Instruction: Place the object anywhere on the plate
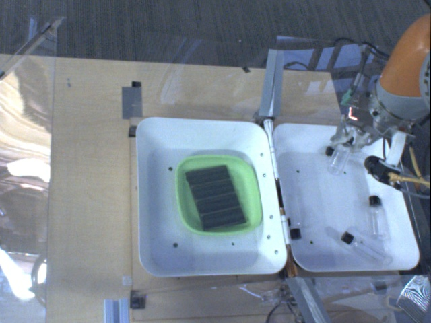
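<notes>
Gripper over right bin's far right corner, grip state unreadable, well apart from dark ridged block, which lies on the green plate mid left bin; right bin holds clear black-capped vials.
</notes>
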